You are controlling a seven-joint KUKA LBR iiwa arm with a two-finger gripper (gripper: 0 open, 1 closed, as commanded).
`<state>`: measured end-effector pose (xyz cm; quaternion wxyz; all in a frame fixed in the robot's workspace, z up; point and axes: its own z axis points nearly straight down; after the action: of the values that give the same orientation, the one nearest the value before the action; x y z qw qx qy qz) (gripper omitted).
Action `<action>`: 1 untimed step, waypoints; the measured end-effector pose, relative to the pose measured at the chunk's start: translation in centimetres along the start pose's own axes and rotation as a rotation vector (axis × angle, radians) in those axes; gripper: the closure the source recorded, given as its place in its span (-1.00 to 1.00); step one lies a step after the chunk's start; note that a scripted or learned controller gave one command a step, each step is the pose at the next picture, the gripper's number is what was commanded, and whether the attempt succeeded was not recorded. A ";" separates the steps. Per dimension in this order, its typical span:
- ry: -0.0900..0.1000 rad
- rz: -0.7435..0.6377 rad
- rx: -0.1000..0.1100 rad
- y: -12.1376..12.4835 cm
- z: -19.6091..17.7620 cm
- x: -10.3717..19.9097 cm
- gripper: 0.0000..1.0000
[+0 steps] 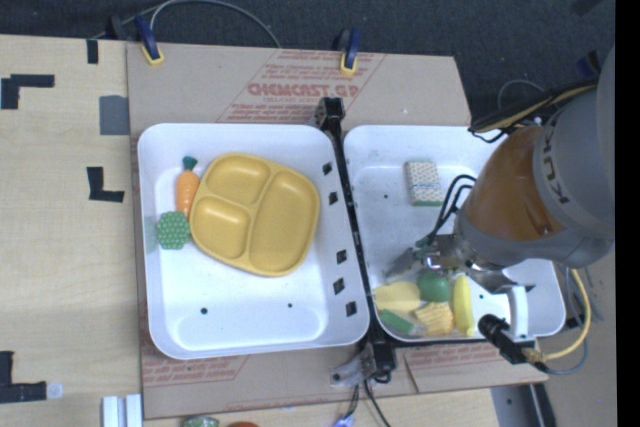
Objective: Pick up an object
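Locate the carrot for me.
The carrot lies in the left bin, at the yellow plate's left edge, just above the green broccoli.

Even overhead light, soft shadows, slightly grainy and blurred throughout.

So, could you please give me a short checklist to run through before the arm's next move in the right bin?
1. Tool over the right bin: ok.
2. Tool above the toy pile, by the green piece: ok.
3. Anything held in the tool: cannot tell.
4. Pile crowded against the bin's near wall, corn touching its neighbours: not ok for a clean single pick.
5. Small block lies apart, free to reach: ok.
6. Yellow plate in the left bin, away from the arm: ok.
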<state>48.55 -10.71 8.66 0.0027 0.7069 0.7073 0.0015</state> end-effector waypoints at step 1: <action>0.000 0.001 0.007 3.2 -1.2 -6.9 -1.00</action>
<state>51.74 -17.58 9.94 0.0002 0.7073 0.7069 -0.0008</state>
